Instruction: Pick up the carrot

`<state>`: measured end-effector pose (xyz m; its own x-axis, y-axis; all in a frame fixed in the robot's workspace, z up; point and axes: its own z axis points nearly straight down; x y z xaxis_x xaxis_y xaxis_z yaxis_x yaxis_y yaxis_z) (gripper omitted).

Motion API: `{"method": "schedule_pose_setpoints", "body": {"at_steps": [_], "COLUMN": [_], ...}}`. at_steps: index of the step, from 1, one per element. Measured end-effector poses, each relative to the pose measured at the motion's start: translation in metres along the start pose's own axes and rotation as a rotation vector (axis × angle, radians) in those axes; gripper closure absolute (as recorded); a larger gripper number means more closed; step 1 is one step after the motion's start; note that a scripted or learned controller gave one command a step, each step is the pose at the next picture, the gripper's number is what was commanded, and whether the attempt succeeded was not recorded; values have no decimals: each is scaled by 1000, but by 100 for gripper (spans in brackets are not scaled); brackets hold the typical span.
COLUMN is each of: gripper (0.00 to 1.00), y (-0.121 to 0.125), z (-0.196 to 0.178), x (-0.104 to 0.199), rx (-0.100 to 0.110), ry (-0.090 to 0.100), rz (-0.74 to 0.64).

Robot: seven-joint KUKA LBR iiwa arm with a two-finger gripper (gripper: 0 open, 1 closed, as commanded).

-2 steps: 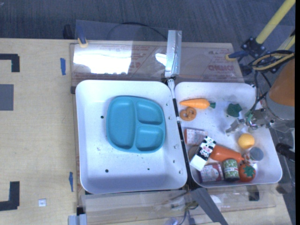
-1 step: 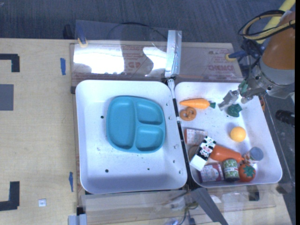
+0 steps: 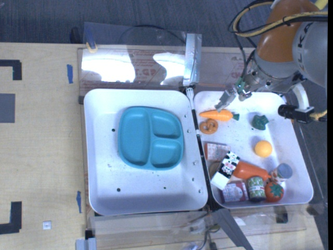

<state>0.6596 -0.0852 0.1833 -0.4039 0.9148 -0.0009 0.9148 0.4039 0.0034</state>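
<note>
the carrot lies flat in the right bin, at about 10 o'clock of that bin, its green end pointing to 3 o'clock. just below it, at 7 o'clock of the carrot, sits a small round brown item, touching or nearly so. the tool hangs at 1 o'clock of the carrot, close above its thicker part, slanted down toward it; whether it is spread or closed cannot be told here, and nothing is seen gripped. this placement suits an approach from the arm's side. the left bin carries a blue divided plate, well apart from the work.
</note>
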Motion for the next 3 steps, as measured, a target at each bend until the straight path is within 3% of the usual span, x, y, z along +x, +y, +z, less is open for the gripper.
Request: {"method": "schedule_pose_setpoints", "body": {"at_steps": [1,2,3], "gripper": [0,100,100], "y": [-3,-2,-19], "z": [88,78,90], "x": [-14,-14,-34], "rx": [0,-1,-9], "ry": [-1,-3,-2], "rz": [163,161,27]}}
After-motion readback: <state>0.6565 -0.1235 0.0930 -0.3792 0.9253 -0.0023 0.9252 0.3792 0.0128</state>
